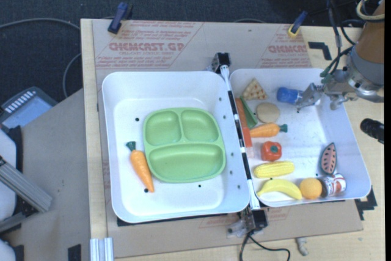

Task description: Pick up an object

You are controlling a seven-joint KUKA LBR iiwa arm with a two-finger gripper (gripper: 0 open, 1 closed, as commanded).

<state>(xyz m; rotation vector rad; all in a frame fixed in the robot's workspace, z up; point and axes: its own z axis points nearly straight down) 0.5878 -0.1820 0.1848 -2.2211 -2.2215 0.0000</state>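
Beside claw (319, 99): blue object (287, 95) | below: round cookie (267, 112), carrot (265, 129)

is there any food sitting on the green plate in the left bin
No, the green plate is bare; the carrot lies beside it on the bin floor.

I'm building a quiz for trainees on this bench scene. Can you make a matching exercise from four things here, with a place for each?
Things:
1. green plate
2. banana
3. watermelon slice
4. blue object

Places:
A. right bin, near its front edge
B. middle of left bin
C. right bin, beside the pincer
D. right bin, near its right wall

Pairs: 1-B, 2-A, 3-D, 4-C
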